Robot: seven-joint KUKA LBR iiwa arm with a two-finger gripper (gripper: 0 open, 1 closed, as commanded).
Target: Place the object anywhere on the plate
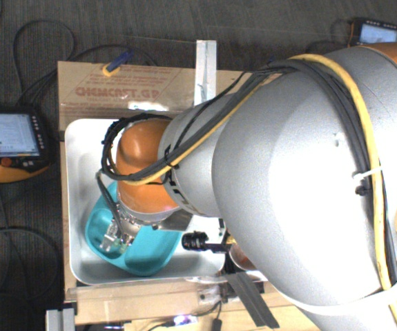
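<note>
A round, bright blue plate (146, 254) lies flat near the front corner of the white bin (81, 185), partly hidden under the arm.

A cardboard sheet (126, 88) lies behind the bin (77, 185); a handheld controller (10, 142) rests left.

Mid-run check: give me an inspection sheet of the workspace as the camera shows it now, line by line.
Surface: white bin on the bench, cardboard sheet behind it.
Job's things: teal plate lies in the bin's near part, largely covered by the arm; the object to place cannot be made out.
Clutter: blue-and-yellow item on the cardboard's far edge.
Grippers: gripper low over the plate's left part; whether it holds anything cannot be told.
Cables: black and yellow cables run along the arm; loose black cables on the floor.
Surroundings: teach pendant on dark carpet left of the bin.
</note>
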